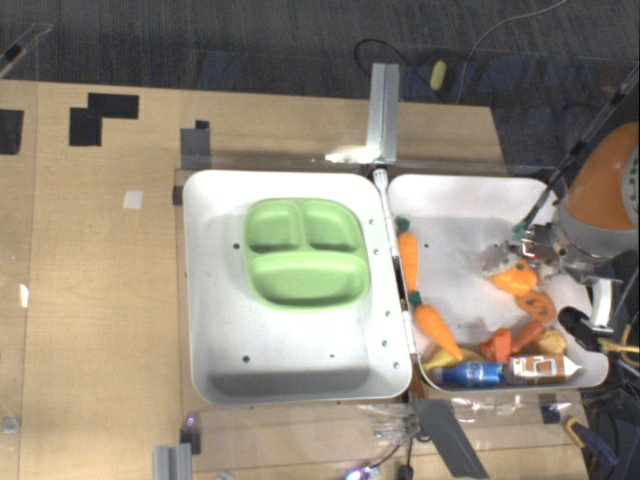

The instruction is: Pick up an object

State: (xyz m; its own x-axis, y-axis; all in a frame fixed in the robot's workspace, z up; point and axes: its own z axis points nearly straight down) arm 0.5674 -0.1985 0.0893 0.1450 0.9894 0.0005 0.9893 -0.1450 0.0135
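The end effector [522, 253] sits low in the right white bin [455, 200], directly above an orange plastic toy [515, 280]; whether it grips cannot be told. Nothing looks lifted yet; grasping and raising remain.

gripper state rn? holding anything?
Gripper: cannot be told. It sits low in the right bin, just above an orange object; no object visibly held.

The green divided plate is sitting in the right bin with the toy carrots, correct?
Not quite. The camera view shows the green divided plate in the left bin; the toy carrots lie in the right bin.
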